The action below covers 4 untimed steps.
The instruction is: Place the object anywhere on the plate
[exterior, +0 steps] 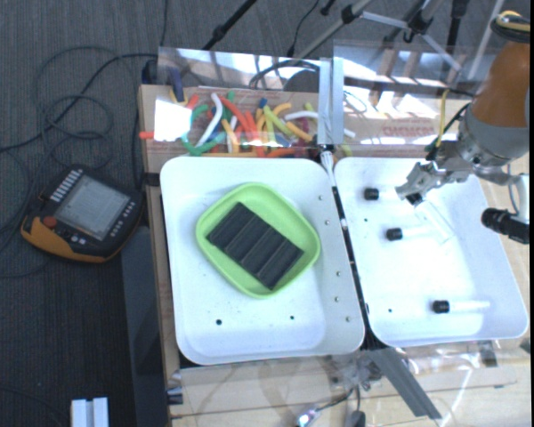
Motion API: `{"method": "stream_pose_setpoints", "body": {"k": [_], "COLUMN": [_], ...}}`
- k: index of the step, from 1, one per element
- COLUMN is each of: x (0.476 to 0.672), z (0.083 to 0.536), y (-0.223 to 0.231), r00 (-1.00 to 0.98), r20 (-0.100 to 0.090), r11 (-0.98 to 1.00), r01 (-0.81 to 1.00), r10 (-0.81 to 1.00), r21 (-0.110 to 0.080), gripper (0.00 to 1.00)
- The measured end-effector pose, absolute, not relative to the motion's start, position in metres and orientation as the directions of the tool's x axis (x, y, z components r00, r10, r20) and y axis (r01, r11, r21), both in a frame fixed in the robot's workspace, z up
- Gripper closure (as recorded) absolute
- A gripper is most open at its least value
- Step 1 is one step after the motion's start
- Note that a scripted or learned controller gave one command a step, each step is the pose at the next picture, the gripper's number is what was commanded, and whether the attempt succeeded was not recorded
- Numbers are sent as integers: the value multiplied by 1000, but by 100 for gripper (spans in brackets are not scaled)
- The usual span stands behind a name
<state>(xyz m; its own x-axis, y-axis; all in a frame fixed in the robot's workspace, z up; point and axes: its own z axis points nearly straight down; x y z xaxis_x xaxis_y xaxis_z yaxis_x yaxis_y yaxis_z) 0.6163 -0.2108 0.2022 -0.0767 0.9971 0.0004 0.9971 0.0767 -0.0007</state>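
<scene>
A green plate (pixel 304 221) lies in the left white bin (pixel 249 327), and a dark ribbed rectangular pad (pixel 254 239) rests flat on it. In the right white bin (pixel 481 265) lie three clear tubes with black caps: one at the back left (pixel 371 194), one in the middle (pixel 393 234) and one near the front (pixel 440 307). My gripper (pixel 416 188) hangs over the back of the right bin, just right of the back-left tube and well away from the plate. Nothing is visibly held in it.
A heap of coloured cables (pixel 240 118) lies behind the left bin. A raised divider (pixel 336 203) separates the two bins. A black part (pixel 505 222) juts in over the right bin's right side. A teach pendant (pixel 82 213) lies on the floor to the left.
</scene>
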Motion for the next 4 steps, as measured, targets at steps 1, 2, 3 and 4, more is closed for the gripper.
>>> {"method": "stream_pose_setpoints", "body": {"k": [1,2,3,4], "x": [545,498,491,534], "z": [162,183,200,182], "y": [-123,-78,-10,39], "r00": [-90,-292,-348,-389], "r20": [-1,1,1,1], "r11": [90,292,348,389], "r01": [996,956,937,921], "r10": [996,956,937,921], "r21": [-2,-2,-3,-3], "gripper": [100,100,100,100]}}
